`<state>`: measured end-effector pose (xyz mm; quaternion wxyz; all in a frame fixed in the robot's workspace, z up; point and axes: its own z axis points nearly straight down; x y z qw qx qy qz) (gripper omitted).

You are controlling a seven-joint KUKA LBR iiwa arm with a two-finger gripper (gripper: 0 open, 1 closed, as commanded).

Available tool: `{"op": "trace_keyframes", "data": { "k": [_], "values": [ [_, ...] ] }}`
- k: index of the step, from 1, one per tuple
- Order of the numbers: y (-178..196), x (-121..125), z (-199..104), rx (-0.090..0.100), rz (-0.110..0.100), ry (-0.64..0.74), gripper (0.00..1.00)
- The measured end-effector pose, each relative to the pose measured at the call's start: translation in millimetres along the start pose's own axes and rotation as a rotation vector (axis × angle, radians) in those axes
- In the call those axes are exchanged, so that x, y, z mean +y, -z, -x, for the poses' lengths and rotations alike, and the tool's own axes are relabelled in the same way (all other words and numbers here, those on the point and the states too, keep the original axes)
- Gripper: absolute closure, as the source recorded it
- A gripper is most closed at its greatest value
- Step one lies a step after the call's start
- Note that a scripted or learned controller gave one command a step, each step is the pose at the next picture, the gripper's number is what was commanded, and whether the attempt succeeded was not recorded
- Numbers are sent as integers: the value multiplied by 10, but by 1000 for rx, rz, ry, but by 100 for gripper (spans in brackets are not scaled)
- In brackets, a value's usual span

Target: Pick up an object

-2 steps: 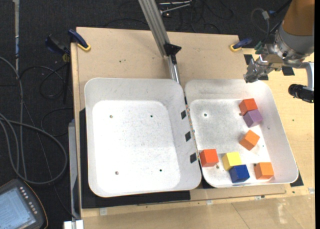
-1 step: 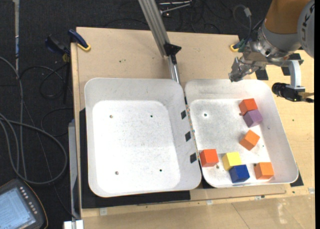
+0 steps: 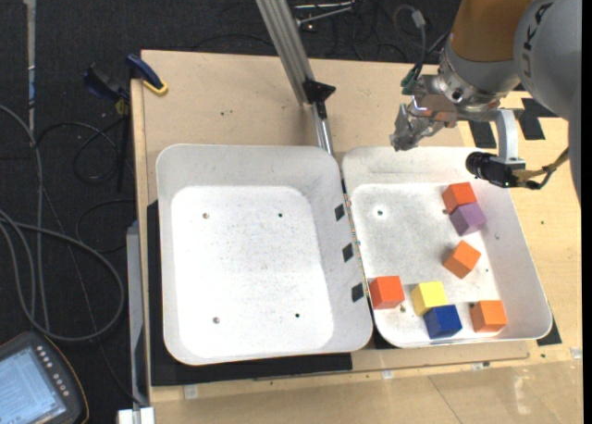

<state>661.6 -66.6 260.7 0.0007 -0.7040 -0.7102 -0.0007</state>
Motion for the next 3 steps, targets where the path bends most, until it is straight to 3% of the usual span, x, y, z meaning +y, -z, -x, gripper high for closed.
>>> {"op": "trace_keyframes", "data": {
  "k": [1,3],
  "values": [
    [19,-104,-493,0,-1,-1,100],
    [-325,-251,-1491,-1,-2,-2,100]
  ]
}}
